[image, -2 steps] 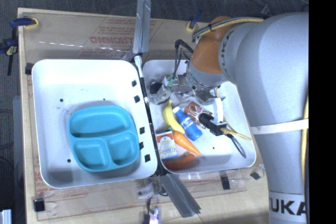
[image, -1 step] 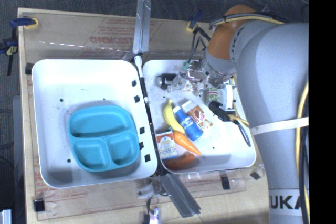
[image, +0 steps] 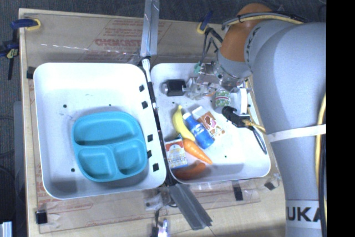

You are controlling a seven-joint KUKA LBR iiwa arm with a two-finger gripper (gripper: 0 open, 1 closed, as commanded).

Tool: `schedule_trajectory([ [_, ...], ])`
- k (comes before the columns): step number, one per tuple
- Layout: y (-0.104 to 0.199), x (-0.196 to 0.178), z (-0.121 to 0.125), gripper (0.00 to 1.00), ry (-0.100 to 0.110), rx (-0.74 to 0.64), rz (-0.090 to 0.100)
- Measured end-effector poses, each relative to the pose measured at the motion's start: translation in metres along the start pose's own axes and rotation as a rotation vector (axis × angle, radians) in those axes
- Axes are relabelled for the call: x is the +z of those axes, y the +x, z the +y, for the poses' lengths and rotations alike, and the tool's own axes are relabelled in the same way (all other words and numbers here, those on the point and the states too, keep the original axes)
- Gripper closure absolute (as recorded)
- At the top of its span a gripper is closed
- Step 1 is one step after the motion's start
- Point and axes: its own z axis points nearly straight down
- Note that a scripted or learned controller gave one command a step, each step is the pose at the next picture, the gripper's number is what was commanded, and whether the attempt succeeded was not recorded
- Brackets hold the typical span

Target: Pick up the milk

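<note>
Left bin [image: 50, 86]: blue tray [image: 109, 145]. Right bin [image: 244, 161]: milk [image: 198, 130], banana [image: 178, 124].

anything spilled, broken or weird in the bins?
No spills or visible damage. The right bin is a jumble: banana, blue bottle, carrot and a small carton lie overlapping on their sides. The blue tray sits flat in the left bin.

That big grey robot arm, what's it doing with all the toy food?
The grey robot arm with the orange band reaches over the right white bin, its gripper near the bin's far edge. Its job is picking up the blue-and-white milk carton, which lies untouched in the pile beside a yellow banana and an orange carrot. The left white bin holds a blue divided tray.
</note>
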Motion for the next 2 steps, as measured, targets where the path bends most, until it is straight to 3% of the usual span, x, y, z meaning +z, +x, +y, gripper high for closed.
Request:
schedule_trajectory([
  [1,0.0007,0.0000,0.0001,0.00,0.000,-0.001,0.000],
  [2,0.0019,-0.0068,-0.0003,1.00,0.006,-0.007,0.000],
])
